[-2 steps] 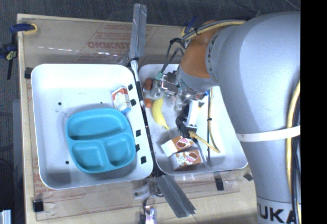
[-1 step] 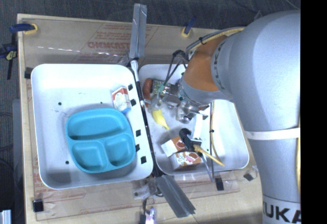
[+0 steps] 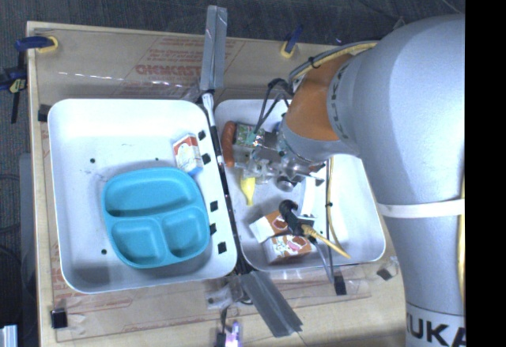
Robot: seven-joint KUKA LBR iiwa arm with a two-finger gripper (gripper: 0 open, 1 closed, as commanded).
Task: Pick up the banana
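The banana [image 3: 247, 189] is a small yellow piece lying in the right bin [image 3: 360, 203], close to its left wall. My gripper [image 3: 257, 165] hangs right over the banana's upper end, low inside the bin. The grey arm with its orange band reaches in from the right and covers the bin's upper right part. Whether the gripper touches the banana is hidden by the wrist hardware.
An orange-red item [image 3: 229, 135] lies just above the gripper by the left wall. Two small cartons [image 3: 278, 238] sit at the right bin's front. The left bin [image 3: 79, 140] holds a blue compartment tray [image 3: 156, 216] and a small red-and-white carton [image 3: 186, 152].
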